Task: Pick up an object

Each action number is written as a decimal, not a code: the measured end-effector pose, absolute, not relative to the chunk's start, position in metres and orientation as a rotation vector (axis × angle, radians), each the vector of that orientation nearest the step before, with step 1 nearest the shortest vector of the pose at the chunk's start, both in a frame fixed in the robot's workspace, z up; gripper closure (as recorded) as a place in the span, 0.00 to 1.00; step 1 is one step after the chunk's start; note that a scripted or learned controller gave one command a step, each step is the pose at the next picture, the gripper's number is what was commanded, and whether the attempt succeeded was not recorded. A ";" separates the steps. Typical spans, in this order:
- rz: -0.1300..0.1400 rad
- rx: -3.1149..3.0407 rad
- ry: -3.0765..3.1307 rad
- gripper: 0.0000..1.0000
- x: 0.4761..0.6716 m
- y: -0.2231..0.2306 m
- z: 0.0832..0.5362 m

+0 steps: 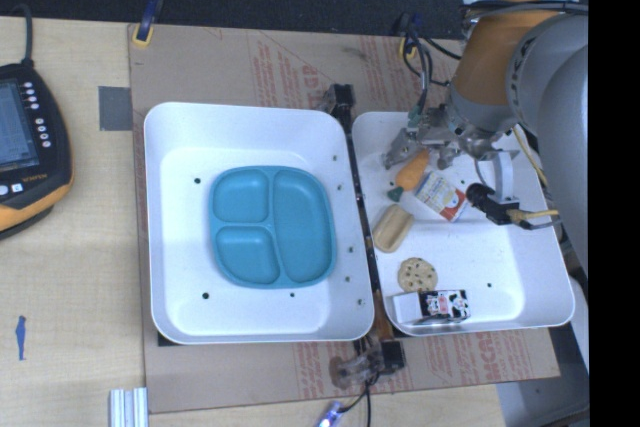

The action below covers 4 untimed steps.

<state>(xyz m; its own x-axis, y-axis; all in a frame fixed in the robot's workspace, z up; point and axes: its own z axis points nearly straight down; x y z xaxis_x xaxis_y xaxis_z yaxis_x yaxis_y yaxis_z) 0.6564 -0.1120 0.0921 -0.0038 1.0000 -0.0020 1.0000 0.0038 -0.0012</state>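
Observation:
My gripper (pixel 420 155) hangs low over the back left of the right bin (pixel 520 285), with its fingers spread open. Just below it lies a small orange object (pixel 411 175), touching or nearly touching the fingertips, and it is not held. A white packet with red print (pixel 441 196) lies right beside the orange object. A tan cylinder (pixel 392 229) rests near the bin's left wall. Nearer the front are a round cookie (pixel 417 273) and a black-and-white carton (pixel 441 305).
The left bin (pixel 170 215) holds a blue divided plate (pixel 272 225). A teach pendant (pixel 25 140) lies at the bench's far left. Cables and a black connector (pixel 495 203) trail from the arm over the right bin's back right.

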 end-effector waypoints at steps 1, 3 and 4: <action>-0.007 2.217 2.230 0.00 0.656 -0.102 0.092; -0.007 2.217 2.228 0.00 0.656 -0.104 0.092; -0.004 2.217 2.226 0.00 0.656 -0.109 0.092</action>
<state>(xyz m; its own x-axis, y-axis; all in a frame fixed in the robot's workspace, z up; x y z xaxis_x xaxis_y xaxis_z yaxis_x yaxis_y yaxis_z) 0.6563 -0.1088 0.0920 -0.0041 1.0000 -0.0020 1.0000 0.0041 -0.0020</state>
